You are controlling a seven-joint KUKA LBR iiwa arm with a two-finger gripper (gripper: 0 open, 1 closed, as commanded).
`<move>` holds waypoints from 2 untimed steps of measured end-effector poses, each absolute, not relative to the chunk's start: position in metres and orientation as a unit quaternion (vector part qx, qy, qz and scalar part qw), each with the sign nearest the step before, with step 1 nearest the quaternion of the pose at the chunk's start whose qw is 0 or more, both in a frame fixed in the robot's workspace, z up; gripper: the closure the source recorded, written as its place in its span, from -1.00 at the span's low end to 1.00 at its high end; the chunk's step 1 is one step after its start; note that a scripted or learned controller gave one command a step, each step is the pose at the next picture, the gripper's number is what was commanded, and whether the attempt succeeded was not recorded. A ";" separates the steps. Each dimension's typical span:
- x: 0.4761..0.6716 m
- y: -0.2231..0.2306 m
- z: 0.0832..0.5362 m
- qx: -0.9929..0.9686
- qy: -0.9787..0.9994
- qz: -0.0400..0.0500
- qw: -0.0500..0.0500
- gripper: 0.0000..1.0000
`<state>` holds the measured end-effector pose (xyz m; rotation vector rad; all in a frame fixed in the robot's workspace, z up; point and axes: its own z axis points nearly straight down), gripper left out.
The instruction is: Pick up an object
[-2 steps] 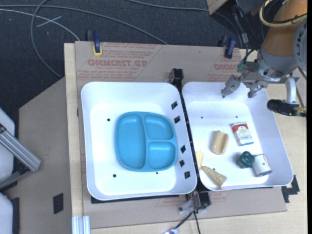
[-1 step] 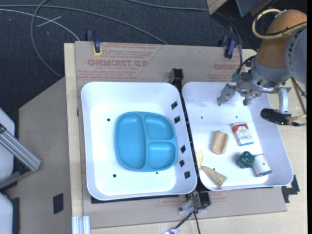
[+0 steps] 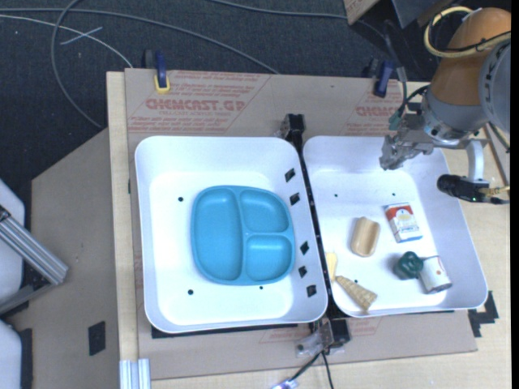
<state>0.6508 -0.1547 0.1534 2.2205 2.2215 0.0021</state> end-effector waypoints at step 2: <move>0.656 -0.147 0.271 0.707 0.707 0.002 0.003 1.00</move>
